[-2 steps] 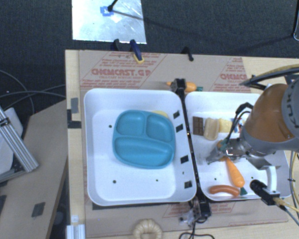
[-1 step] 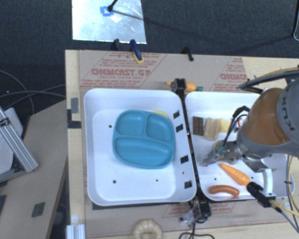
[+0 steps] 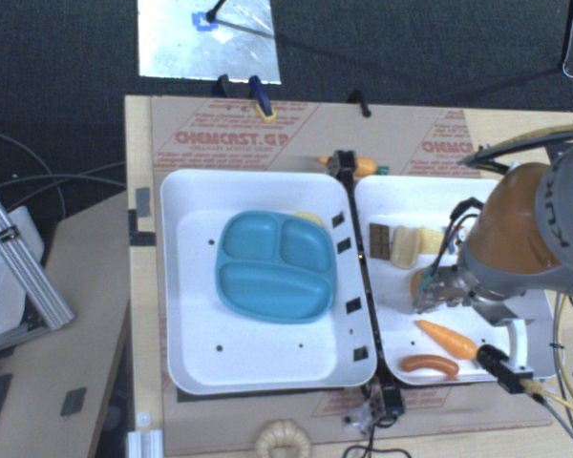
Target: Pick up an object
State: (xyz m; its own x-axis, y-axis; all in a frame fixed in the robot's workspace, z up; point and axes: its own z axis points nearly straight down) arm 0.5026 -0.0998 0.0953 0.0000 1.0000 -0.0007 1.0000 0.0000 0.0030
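Grey gripper [image 3: 428, 292] low in right bin [image 3: 401, 191], grip state impossible to tell; carrot [image 3: 448, 339] at five o'clock, sausage [image 3: 430, 364] beyond. Risk: closing between items, grasping nothing.

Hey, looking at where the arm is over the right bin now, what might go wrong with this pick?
The gripper sits low in the right bin among crowded items: a brown block, a pale piece, a carrot and a sausage. It may nudge neighbours instead of catching one. It is also close to the divider between the bins, so a sideways move could bump it.
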